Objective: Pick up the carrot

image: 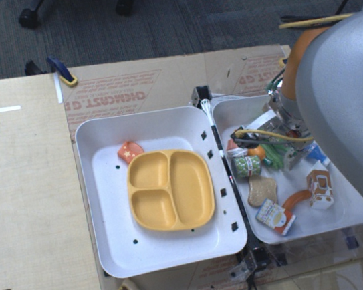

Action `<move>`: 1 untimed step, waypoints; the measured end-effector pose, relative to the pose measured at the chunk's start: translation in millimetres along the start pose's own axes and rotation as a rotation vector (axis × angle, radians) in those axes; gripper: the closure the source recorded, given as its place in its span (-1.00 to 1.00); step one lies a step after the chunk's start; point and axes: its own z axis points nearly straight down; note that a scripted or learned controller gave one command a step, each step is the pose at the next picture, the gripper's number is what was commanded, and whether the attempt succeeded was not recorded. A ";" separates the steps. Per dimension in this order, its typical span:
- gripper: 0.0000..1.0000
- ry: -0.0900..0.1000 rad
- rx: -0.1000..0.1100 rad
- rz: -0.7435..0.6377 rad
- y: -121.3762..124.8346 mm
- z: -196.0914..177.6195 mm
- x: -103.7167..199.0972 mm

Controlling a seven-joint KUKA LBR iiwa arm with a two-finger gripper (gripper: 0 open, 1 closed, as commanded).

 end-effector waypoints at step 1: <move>1.00 -0.004 0.000 -0.006 -0.5 -8.7 -0.2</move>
